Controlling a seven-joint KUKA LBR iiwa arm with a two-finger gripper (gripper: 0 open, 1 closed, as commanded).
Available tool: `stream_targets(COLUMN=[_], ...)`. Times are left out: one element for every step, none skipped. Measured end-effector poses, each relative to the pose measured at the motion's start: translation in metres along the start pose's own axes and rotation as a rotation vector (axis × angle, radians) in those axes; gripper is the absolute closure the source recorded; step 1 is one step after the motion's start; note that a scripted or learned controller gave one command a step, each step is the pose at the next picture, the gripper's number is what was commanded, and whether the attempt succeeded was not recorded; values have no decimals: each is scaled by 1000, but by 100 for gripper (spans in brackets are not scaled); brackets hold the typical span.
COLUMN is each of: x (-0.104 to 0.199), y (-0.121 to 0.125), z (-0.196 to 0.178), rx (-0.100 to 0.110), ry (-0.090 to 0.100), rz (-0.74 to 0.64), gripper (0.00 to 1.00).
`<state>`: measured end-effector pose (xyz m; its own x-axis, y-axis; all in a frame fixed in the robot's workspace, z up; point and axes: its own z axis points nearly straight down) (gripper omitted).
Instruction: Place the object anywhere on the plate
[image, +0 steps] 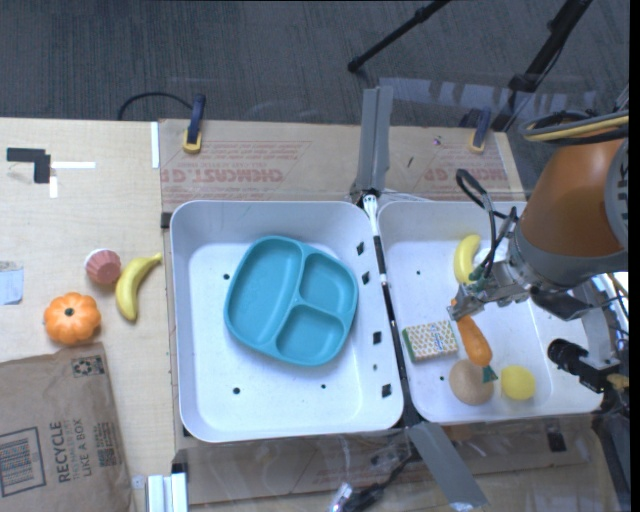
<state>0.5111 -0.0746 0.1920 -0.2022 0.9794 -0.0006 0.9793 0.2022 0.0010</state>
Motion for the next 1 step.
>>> stream_targets(x=[38], y=[61], z=[2], rx=[4], ry=[0], rz=[62], gripper=[100])
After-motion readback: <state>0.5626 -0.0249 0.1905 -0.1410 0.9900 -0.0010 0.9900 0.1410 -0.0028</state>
